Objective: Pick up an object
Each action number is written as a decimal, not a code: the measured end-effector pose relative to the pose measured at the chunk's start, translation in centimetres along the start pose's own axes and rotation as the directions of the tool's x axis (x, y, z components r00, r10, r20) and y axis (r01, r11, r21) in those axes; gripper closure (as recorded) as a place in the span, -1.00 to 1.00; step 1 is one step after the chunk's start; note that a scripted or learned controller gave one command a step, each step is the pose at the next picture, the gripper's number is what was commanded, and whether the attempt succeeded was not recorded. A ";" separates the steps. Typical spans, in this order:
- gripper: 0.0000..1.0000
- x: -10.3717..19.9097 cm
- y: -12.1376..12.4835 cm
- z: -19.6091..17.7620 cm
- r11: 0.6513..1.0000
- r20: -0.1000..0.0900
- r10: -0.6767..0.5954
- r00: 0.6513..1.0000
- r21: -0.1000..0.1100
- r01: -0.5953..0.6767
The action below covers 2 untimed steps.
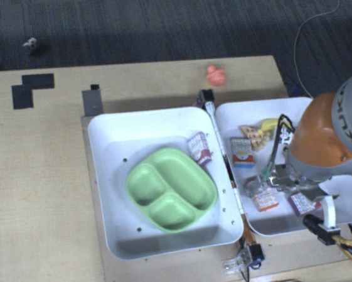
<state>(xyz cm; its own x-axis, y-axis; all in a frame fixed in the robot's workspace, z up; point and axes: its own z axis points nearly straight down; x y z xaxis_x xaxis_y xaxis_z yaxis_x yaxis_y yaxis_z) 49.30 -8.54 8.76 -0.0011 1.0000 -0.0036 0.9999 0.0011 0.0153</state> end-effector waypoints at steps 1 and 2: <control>1.00 0.0 0.2 -1.1 1.000 0.001 -0.002 1.000 -0.006 0.002; 1.00 4.0 1.0 -11.3 1.000 -0.004 -0.005 1.000 0.009 0.005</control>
